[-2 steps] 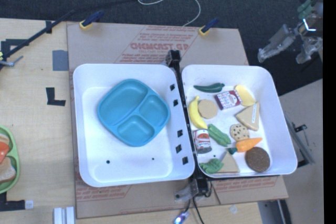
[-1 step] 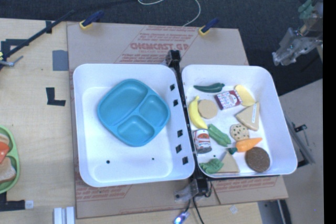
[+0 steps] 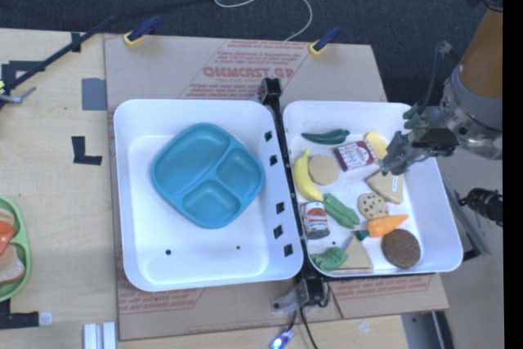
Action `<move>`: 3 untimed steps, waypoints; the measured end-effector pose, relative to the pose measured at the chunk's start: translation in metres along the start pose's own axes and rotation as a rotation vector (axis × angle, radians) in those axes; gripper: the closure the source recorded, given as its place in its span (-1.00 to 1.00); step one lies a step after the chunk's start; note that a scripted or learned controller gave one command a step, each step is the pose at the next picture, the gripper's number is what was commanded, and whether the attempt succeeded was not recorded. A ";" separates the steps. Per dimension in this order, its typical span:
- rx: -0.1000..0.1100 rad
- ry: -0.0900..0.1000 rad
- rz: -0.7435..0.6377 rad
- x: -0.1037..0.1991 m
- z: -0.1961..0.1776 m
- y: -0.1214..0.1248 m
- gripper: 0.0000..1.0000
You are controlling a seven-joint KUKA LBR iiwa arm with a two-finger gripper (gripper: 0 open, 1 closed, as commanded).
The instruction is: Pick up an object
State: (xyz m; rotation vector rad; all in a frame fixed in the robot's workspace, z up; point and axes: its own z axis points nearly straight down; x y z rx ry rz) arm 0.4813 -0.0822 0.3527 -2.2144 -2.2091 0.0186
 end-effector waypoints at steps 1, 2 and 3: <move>-0.005 0.001 -0.006 0.039 0.091 0.002 1.00; -0.016 0.001 -0.014 0.129 0.085 0.003 1.00; -0.015 -0.002 -0.004 0.123 0.084 0.003 -1.00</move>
